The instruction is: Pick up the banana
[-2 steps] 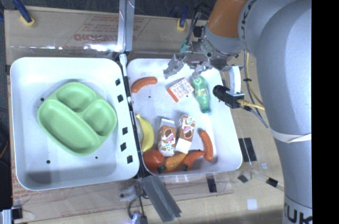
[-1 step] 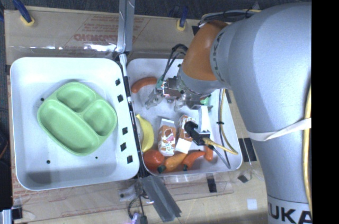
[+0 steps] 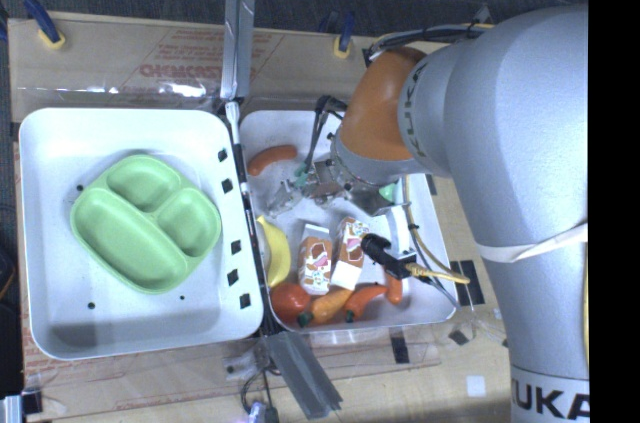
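Note:
The yellow banana [image 3: 276, 252] lies along the left wall of the right bin [image 3: 432, 241], curved, with its lower end beside a red tomato [image 3: 289, 301]. My gripper [image 3: 297, 190] hangs low in the upper middle of that bin, a little above and to the right of the banana's top end and just below a brown sausage [image 3: 272, 158]. Nothing shows in its grasp. The grey arm with its orange band [image 3: 380, 106] reaches in from the right and hides the bin's far right part.
Two printed snack packets [image 3: 316, 265] [image 3: 351, 240] lie right of the banana, with an orange carrot-like piece [image 3: 336, 305] below them. The left bin [image 3: 40, 311] holds a green divided plate [image 3: 146, 222]. A metal divider [image 3: 237, 51] stands between the bins.

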Tool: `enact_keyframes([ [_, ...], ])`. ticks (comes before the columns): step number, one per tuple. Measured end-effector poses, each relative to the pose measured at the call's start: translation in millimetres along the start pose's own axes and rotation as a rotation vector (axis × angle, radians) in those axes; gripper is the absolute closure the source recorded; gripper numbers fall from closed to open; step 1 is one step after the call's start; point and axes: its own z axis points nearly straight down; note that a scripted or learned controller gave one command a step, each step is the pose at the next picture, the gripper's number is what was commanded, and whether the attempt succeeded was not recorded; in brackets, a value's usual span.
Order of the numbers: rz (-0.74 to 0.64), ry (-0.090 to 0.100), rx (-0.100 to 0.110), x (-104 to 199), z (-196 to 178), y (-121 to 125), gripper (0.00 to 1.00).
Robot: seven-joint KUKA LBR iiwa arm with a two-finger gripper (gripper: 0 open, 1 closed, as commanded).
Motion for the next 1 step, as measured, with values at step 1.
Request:
enact_keyframes([
  [1, -0.038, 0.000, 0.000, -47.1, 0.3, -24.9, 0.00],
])
